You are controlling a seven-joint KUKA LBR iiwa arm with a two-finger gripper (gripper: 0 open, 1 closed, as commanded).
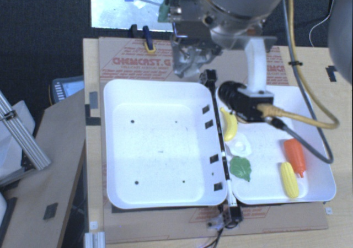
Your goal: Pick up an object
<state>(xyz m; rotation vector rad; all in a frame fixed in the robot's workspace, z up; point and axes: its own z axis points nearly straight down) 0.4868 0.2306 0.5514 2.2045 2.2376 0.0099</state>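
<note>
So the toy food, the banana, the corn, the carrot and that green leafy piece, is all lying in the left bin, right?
Not quite: the camera view shows it all in the right bin, not the left one. The banana, the corn, the carrot and the green leafy piece all lie there.

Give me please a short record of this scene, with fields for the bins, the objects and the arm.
left bin: white, shallow, nothing seen inside
right bin: white, holds all the toy food
banana: yellow, near the divider between the bins
green leaf: below the banana, beside a small white piece
carrot: orange, right side of the bin
corn: yellow, just below the carrot
gripper: above the far edge of the bins; fingers unclear
</note>
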